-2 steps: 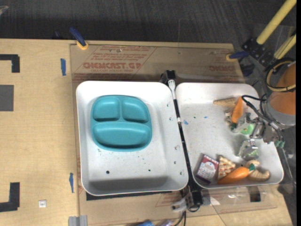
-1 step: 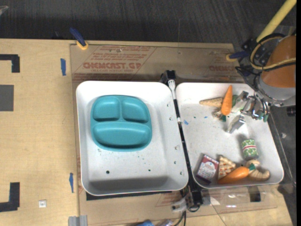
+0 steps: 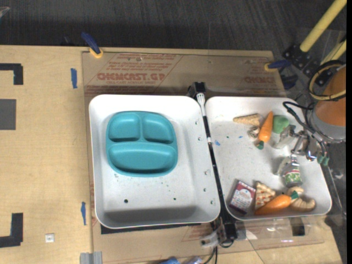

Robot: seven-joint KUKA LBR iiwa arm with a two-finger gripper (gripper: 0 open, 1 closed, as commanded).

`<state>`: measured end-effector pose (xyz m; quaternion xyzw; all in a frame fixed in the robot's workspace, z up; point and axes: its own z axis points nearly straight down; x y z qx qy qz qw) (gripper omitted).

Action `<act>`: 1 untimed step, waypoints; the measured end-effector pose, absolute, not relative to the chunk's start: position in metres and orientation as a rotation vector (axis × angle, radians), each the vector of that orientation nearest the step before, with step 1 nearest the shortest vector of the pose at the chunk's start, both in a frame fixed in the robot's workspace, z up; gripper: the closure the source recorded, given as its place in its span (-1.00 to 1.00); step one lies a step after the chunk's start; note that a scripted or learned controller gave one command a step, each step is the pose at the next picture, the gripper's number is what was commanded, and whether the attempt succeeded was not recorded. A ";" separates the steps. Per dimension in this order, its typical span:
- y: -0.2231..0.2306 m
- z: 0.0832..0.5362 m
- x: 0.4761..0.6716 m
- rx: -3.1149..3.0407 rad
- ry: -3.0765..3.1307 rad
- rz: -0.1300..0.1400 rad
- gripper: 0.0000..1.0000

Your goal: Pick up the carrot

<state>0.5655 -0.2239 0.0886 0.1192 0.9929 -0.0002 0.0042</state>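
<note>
Carrot (image 3: 273,203) lies at right bin's (image 3: 220,147) front; gripper (image 3: 303,147) reaches in from right, grip state unclear

Arm (image 3: 333,111): partly visible at the right edge. Casing shows an orange band with a grey section around it. Black cables (image 3: 297,114) loop loosely along the wrist. Claw (image 3: 308,147): small bare-metal assembly, silvery links and brackets, with dark fittings. Finer detail such as screws or markings is too blurred to confirm.
</note>
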 end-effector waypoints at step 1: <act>-0.184 0.158 0.664 0.272 3.114 0.000 -1.00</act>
